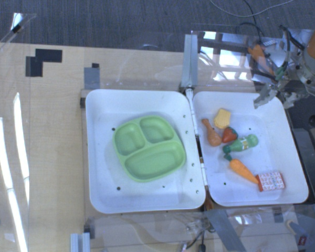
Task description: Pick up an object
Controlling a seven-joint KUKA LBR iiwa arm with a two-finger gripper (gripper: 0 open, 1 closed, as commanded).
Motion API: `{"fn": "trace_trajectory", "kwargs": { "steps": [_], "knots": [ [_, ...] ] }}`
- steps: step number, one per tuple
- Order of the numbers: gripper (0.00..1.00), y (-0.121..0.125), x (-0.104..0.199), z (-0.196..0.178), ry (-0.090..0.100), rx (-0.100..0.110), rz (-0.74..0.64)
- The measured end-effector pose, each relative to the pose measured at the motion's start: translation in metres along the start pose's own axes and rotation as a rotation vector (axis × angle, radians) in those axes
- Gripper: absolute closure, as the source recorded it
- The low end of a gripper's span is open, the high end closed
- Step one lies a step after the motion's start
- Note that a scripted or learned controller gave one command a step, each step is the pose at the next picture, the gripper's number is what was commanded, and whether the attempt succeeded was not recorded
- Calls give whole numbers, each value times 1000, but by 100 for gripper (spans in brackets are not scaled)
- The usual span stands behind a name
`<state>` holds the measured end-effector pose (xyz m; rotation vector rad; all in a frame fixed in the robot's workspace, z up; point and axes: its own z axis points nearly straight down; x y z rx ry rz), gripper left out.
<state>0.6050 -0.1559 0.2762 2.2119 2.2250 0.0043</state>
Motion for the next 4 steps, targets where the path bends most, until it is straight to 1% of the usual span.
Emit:
{"fn": "trace_trajectory", "kwargs": {
  "steps": [1, 2, 3, 4],
  "knots": [
    [0, -48, 21, 163, 1, 2, -52],
    [0, -56, -25, 187, -1, -5, -98],
    [100, -53, -23, 175, 0, -13, -100],
    [100, -33, 26, 112, 0, -3, -182]
  ]
}}
